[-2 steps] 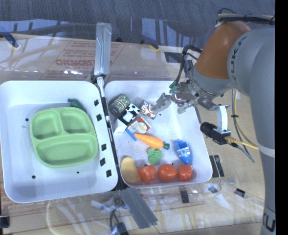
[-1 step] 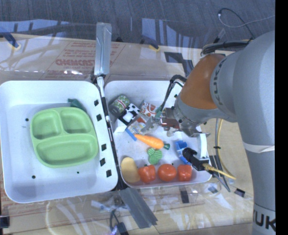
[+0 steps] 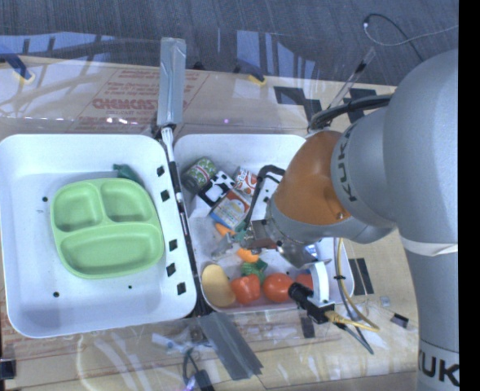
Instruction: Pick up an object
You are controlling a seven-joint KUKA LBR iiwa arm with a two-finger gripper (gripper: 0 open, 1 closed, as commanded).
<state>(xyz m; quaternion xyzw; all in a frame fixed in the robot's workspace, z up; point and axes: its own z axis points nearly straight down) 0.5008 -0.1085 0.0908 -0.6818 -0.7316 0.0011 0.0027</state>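
Observation:
The right bin (image 3: 223,147) holds a heap of small items. Near its back wall lie a green can (image 3: 199,171), a black-and-white piece (image 3: 217,189) and a printed packet (image 3: 231,210). Along the front wall sit a pale yellow round piece (image 3: 216,283), two red tomatoes (image 3: 245,288) (image 3: 277,286) and a small orange and green piece (image 3: 252,261). My gripper (image 3: 254,236) hangs low over the middle of this heap, just past the packet's near end and above the orange piece. The orange-banded wrist (image 3: 309,190) hides the bin's right half.
The left bin (image 3: 28,300) carries a green divided plate (image 3: 107,226) with a dark green scrap (image 3: 126,172) at its far edge. A grey divider (image 3: 171,96) runs between the bins. Cables (image 3: 350,316) trail at the right bin's front right corner.

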